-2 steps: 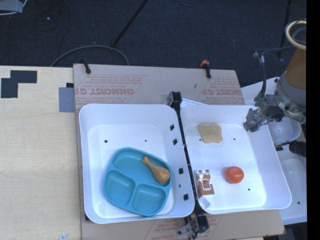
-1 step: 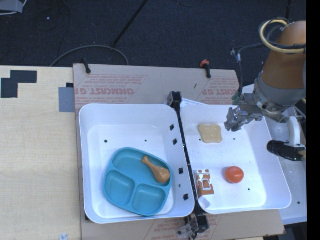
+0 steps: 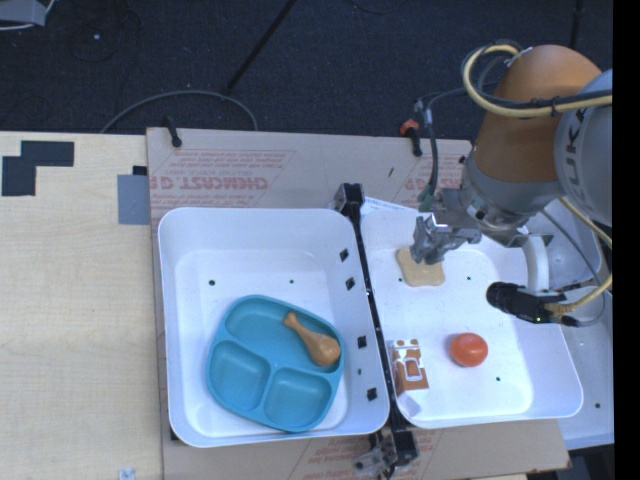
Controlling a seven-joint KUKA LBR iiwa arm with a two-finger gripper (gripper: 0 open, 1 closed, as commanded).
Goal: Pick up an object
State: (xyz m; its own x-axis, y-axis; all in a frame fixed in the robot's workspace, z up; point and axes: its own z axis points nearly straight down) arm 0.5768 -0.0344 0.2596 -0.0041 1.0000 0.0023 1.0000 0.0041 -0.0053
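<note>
Gripper lowered onto tan flat piece, right bin

A: What does the arm look like?

B: Grey casing, rounded, with a big orange band above the wrist.

A: Any cables?

B: A pale yellow hose loops over the top of the orange part, and thin dark wires run down beside it.

A: And the gripper?

B: Small, grey metal, blocky. A black cylinder sticks out lower down, near a white bracket.
</note>
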